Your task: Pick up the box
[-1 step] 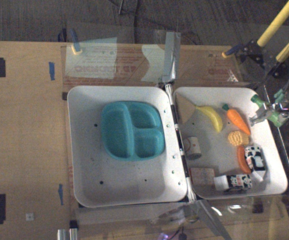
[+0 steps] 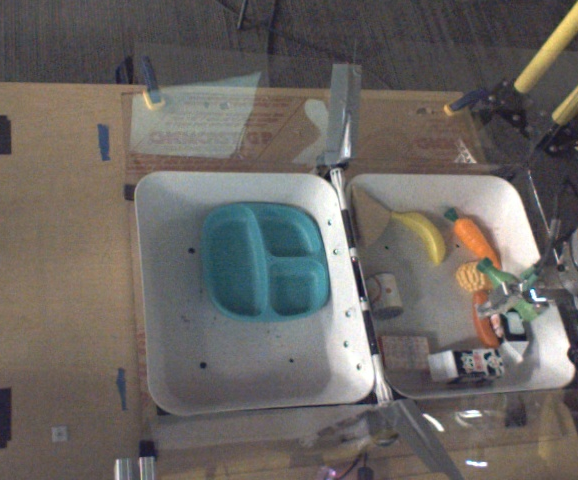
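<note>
your small flat pinkish cardboard box (image 2: 403, 348) lies untouched at the near edge of the right white bin (image 2: 439, 196), beside a black-and-white carton (image 2: 466, 365). the claw (image 2: 514, 293) hovers farther right, grip unreadable; the pick is still ahead.

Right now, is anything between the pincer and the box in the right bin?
The flat tan cardboard box looks uncovered from above, but a black-and-white carton lies right beside it, at its end nearer the pincer, crowding a sideways approach.
</note>
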Available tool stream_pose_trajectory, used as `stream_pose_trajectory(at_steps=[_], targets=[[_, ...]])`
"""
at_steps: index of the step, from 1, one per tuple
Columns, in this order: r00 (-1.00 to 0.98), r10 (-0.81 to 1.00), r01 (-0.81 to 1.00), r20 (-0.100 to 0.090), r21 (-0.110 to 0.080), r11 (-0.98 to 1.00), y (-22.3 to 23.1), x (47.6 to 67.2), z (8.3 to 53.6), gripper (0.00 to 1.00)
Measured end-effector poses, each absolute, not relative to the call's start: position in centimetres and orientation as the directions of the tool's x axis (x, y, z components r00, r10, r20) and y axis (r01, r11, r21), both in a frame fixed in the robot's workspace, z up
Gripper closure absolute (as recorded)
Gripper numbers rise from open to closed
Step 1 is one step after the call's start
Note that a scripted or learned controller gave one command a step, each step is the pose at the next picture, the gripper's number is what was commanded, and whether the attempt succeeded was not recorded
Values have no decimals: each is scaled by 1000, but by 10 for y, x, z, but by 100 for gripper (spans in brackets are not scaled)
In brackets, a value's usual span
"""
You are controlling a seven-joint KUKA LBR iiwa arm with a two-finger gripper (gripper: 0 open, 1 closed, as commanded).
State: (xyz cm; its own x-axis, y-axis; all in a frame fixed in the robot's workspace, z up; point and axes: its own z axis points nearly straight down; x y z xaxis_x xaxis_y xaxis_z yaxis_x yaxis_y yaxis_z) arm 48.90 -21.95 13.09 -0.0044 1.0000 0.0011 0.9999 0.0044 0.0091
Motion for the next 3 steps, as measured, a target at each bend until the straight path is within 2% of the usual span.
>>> stream_pose_trajectory(at_steps=[1, 2, 3], targets=[[215, 977, 977, -1, 2, -215, -223, 488, 348, 0], [302, 953, 953, 0, 0, -302, -116, 488, 96, 0], [199, 980, 980, -4, 15, -199, -100, 560, 91, 0]])
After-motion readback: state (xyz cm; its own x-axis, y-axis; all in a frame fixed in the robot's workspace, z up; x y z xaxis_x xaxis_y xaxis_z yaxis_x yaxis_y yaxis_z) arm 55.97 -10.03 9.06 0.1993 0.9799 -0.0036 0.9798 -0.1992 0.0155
